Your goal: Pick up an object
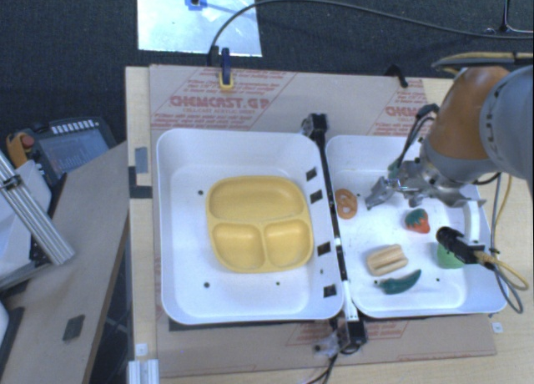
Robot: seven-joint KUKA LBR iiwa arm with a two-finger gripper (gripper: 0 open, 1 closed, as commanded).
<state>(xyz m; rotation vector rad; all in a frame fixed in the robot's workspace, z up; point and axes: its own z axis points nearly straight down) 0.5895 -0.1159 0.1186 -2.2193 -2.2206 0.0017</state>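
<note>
In the right bin [476, 299] my gripper [396, 195] hangs open over the bin's upper middle, and nothing sits between its fingers. A brown pretzel [346, 203] lies just left of it by the bin's left wall. Just below and to the right of the gripper is a red strawberry-like toy [417, 221]. Further toward the front lie a tan bread piece [386, 259] and a dark green pepper [399, 282]. A light green object [450, 255] rests at the right, partly hidden by a black part of the arm.
The left bin [179, 207] holds a yellow divided plate [257, 222]. A black divider [327, 207] runs between the bins. The grey arm with its orange band [467, 119] covers the right bin's back right corner. A yellow cable [501, 265] trails off at the right.
</note>
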